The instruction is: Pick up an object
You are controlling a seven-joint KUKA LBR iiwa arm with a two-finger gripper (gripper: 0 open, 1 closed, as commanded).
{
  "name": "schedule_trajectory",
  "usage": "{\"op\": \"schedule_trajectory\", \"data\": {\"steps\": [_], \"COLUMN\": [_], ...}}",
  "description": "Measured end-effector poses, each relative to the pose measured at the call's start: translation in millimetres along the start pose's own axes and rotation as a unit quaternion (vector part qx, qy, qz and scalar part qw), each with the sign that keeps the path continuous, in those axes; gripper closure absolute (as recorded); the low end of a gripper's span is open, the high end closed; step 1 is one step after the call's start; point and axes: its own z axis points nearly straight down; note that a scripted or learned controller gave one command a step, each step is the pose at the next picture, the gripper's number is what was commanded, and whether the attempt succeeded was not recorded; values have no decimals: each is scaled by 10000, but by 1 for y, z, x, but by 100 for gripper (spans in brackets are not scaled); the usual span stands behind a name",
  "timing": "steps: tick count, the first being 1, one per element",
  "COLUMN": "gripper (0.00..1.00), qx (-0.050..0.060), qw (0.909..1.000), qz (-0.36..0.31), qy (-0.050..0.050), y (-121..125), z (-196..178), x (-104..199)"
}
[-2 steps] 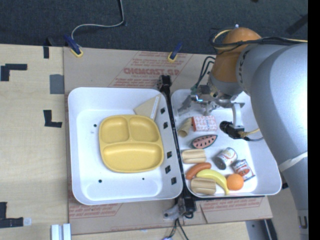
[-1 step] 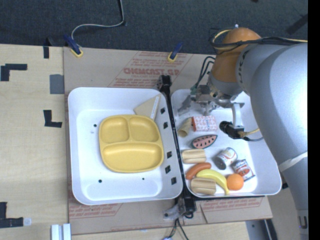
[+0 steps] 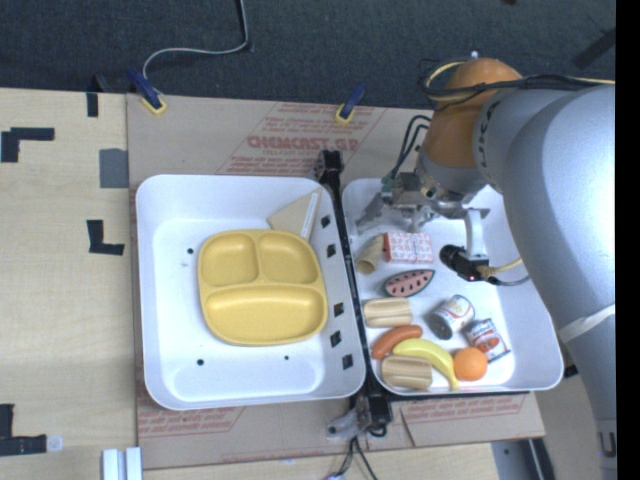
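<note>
Overall, the arm (image 3: pixel 560 188) took up the right side of the view, its orange band over the far end of the right bin (image 3: pixel 530 368), with the gripper (image 3: pixel 408 200) down near that bin's far left corner. Whether the tool was wide, narrow or holding anything, I could not tell; the wrist hid it.

Left bin (image 3: pixel 160 358) held a yellow tray (image 3: pixel 262 286) with three compartments, and a tan wedge (image 3: pixel 298 211) just beyond it at the divider.

Right bin held the small items, packed close. Nearest the gripper lay the box (image 3: pixel 408 246), white with red print, lying flat beside a pale roll (image 3: pixel 369 254). Nearer the camera: a melon slice (image 3: pixel 409 283), a bun (image 3: pixel 388 313), a hot dog (image 3: pixel 396 340), a banana (image 3: pixel 433 356), a bread piece (image 3: pixel 406 371), an orange (image 3: pixel 470 364) and two cans (image 3: pixel 453 316).

Judged the box the likely target, being closest. It looked light and fairly stiff, with flat faces that should not slip; a grip across its short sides seemed best. Thin card may crush under hard squeeze. Roll touching or nearly touching its left edge could foul one finger. Cans would be harder and smoother, prone to rolling.
</note>
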Motion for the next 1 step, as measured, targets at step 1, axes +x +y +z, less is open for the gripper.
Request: {"op": "schedule_trajectory", "data": {"steps": [1], "gripper": [100], "qx": [1], "qw": [10000], "qz": [-3], "qy": [-2], "y": [0], "z": [-10], "x": [0]}}
